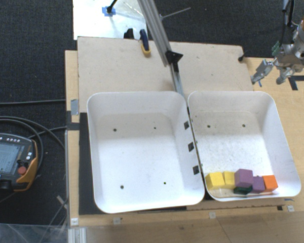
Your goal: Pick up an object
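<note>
The gripper [271,75] hangs at the upper right, outside the right bin [281,130] and just beyond its far right corner, over the bare bench [116,65]. Its two fingers [258,74] are spread apart with nothing between them. The step in hand looks like the approach: no object is grasped, and the arm is well apart from anything it could take. All the candidates sit in the right bin, crowded along its near wall: two yellow blocks [220,179] side by side, a purple block [243,176] next to them with a second purple block [258,183] touching it, a dark green piece [242,190] tucked in front of the purple ones, and an orange block [270,182] at the right end. The left bin [99,151] offers nothing to pick. The next move, as I judge it, calls for carrying the gripper across the whole depth of the right bin toward the near wall, then descending on one block. The orange block or the leftmost yellow one seems the easier choice, since each has a free side. The tight packing and the bin wall just behind leave little room for the fingers, so the jaws should straddle the block along the free direction. A careless descent could strike a neighbour or the rim.
</note>
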